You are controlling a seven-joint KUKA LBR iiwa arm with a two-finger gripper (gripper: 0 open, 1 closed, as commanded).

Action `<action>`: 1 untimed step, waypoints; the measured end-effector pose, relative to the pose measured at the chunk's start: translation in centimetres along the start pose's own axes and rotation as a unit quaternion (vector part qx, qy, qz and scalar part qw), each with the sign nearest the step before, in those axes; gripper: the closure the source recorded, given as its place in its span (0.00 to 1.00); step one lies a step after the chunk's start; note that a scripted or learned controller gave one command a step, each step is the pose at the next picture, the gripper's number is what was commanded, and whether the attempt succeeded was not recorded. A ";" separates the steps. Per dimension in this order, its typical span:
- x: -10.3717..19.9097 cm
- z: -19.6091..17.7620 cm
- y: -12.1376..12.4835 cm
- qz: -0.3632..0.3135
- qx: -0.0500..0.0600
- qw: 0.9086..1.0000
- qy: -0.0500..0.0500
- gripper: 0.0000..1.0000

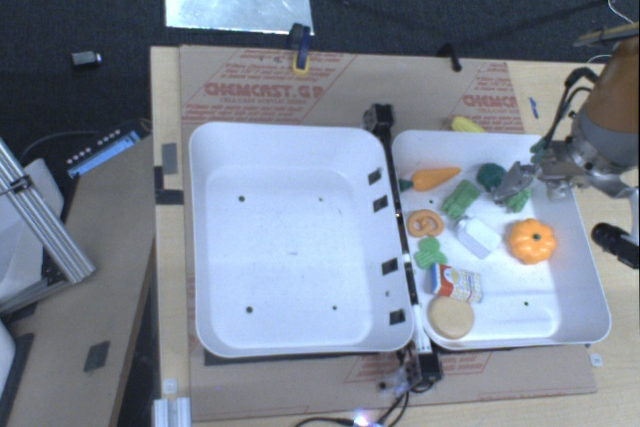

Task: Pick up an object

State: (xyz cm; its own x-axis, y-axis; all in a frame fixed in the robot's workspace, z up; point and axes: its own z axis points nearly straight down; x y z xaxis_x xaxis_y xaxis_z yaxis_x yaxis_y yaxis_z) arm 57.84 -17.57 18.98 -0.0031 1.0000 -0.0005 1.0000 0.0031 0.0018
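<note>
Landmark: the orange pumpkin (531, 241), sitting in the right bin (580, 315).
Arm: comes in from the right, above the pumpkin and further back.
Gripper (519, 185): low over the bin, up and just left of the pumpkin; whether it is released or clenched I cannot tell.
Green toy (516, 200): right under the gripper tip, touching or nearly so.
White block (478, 236): just left of the pumpkin.
Carrot (435, 179): well to the pumpkin's upper left.
Round cookie (450, 318): down and left of it.
Left bin (290, 235): far left of the pumpkin.

Right bin crowded toward its middle
Around the orange pumpkin (531, 241): white block (478, 237) just left, green toys above — bare floor below it, toward the near rim
</note>
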 end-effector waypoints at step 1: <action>3.8 11.1 -5.3 0.001 0.005 1.000 0.003 0.00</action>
State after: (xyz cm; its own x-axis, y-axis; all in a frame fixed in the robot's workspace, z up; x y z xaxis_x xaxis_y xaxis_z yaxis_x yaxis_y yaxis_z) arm 52.54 -13.75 7.87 -0.0012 1.0000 0.0049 1.0000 0.0013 -0.0088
